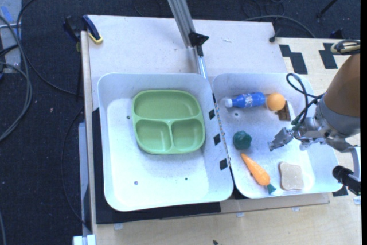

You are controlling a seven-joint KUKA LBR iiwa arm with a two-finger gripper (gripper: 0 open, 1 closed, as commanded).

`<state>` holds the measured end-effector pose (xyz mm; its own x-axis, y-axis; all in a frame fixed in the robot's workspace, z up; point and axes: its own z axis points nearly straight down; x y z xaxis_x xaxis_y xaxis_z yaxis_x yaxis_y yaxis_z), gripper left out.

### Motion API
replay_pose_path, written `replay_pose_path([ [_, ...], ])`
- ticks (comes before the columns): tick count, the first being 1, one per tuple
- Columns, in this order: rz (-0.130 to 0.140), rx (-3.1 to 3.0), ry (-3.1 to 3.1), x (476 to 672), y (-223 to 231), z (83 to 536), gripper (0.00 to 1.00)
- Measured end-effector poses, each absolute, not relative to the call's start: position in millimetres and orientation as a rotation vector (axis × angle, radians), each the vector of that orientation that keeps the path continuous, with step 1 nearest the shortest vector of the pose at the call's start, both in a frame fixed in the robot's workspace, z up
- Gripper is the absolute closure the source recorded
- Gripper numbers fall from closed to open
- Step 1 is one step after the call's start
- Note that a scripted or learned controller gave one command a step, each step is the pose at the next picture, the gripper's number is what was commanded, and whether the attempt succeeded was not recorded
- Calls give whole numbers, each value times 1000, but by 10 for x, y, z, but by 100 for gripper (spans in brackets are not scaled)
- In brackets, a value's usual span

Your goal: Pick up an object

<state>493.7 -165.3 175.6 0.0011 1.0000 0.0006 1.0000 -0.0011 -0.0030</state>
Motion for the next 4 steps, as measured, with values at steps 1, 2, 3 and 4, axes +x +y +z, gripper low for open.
replay_pose_path([
  [1, 2, -2220, -2219, 5015, -1685, 1171, 0],
  [2, 0, -2223, -2219, 5016, -1687, 1295, 100],
  [3, -1, -2221, -2225, 5068, -1703, 1718, 100],
  [4, -2, -2221, -2228, 5160, -1734, 2294, 100],
])
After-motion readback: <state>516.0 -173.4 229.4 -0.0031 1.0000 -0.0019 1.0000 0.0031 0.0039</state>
